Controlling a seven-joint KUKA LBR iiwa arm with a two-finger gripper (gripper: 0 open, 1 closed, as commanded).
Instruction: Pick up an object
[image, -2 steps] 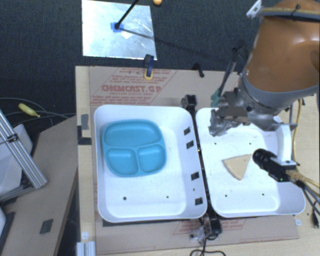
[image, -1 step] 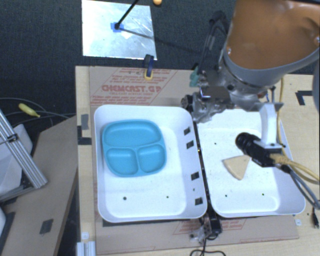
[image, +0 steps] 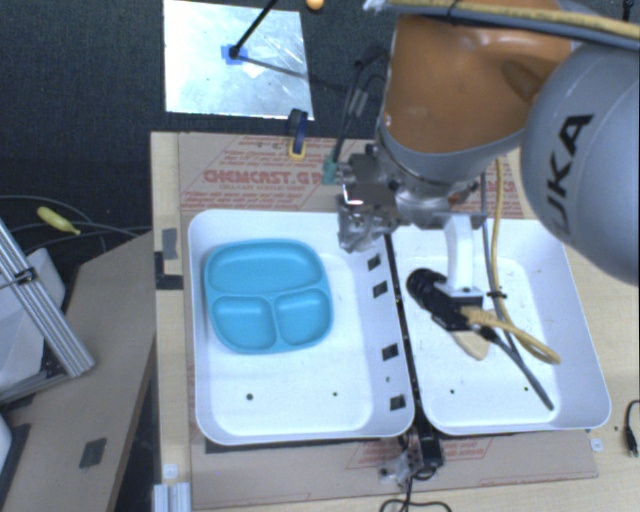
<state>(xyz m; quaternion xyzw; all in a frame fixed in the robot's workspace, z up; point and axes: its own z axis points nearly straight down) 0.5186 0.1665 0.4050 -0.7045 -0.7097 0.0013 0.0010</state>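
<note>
A blue divided plate (image: 268, 295) lies flat in the left bin (image: 300, 410), towards its far left part. My gripper (image: 355, 238) hangs over the far right corner of that bin, close to the divider between the bins and just right of the plate's far corner. Nothing shows beneath it or in it. A small tan piece (image: 474, 345) lies in the right bin (image: 560, 400) near its middle, partly covered by the robot's cabling.
The big grey and orange arm (image: 480, 90) covers the far part of the right bin. A thin dark rod (image: 530, 378) slants across the right bin's floor. Brown cardboard (image: 250, 175) lies behind the bins, with a small blue-and-yellow clip (image: 297, 133) on it.
</note>
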